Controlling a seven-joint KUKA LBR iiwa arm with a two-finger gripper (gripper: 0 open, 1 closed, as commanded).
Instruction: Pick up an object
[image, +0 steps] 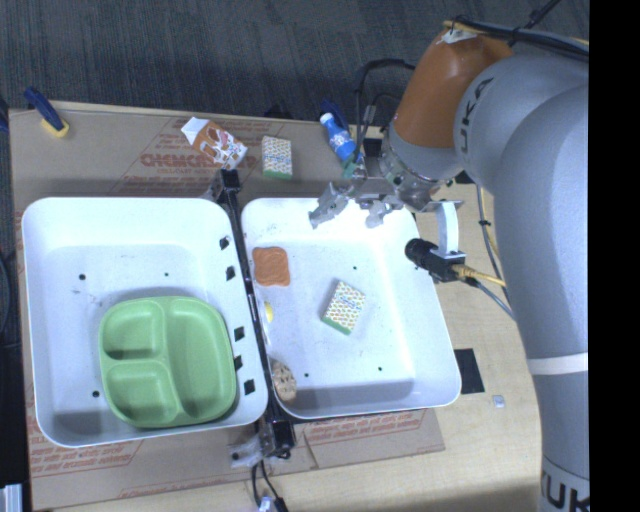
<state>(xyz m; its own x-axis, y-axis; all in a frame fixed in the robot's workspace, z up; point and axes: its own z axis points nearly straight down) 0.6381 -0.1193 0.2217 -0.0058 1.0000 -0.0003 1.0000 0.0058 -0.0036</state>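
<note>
- Looking down on two shallow white plastic bins, glossy w/ rounded corners, side by side on a cardboard-covered bench (150, 160).
- Gripper (350, 208) hangs over the far rim of the right bin (425, 345), approx 12 o'clock of that bin; two metal fingers spread apart, nothing between them – open, empty.
- Arm (530, 140) comes in from 3 o'clock: smooth grey casing, orange band (440, 85) above the wrist, black cables looping round it.
- Right bin contents: orange-brown squarish pad (271, 266), soft-looking, at approx 10 o'clock, near the left wall.
- Small patterned block (344, 306), boxy, green/yellow/blue print, tilted, roughly bin centre – well apart from the gripper.
- Round tan speckled piece (283, 380) at approx 7 o'clock, tucked in the near-left corner.
- Tiny yellow bit (268, 312) against the left wall, too small to tell what.
- Left bin (60, 240): matte green divided tray (167, 360), rounded-square, three compartments, sitting at approx 5 o'clock of that bin.
- Black clips (232, 215) run along the seam between the bins.
- On the cardboard beyond the bins: crinkly orange/white wrapper (214, 143) at approx 11 o'clock, another patterned block (277, 156) beside it, blue clamp (340, 137) near the gripper.
- Blue-and-yellow clamp (46, 112) at the far-left corner of the bench.
</note>
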